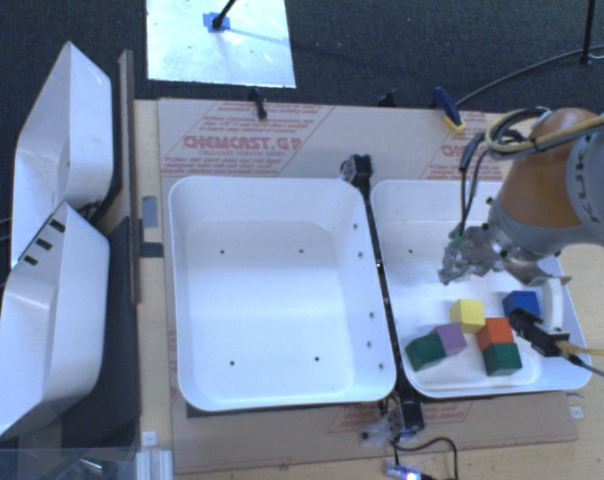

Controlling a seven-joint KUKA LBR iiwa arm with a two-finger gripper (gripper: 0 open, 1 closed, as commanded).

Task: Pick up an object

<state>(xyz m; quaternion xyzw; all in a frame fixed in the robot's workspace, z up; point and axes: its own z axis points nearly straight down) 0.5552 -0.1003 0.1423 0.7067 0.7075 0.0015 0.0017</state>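
Dark carpet surrounds a pale bench (152, 298) carrying two shallow white bins. Farthest left, two spare white tubs (57, 268) lean beside the bench. Next comes the left bin (272, 298), then the right bin (422, 218), whose near corner holds a tight cluster of blocks: a dark green block (423, 351), a purple block (450, 339), a yellow block (469, 314), an orange block (498, 332) atop another green block (502, 359), and a blue block (522, 303).

Since the blocks touch or nearly touch, a descent could likely land on two at once or nudge the cluster aside, leaving nothing caught.

The gripper (467, 261) hangs above the right bin, just behind the yellow block; whether it is spread or closed, I cannot tell, and nothing visibly sits in it.
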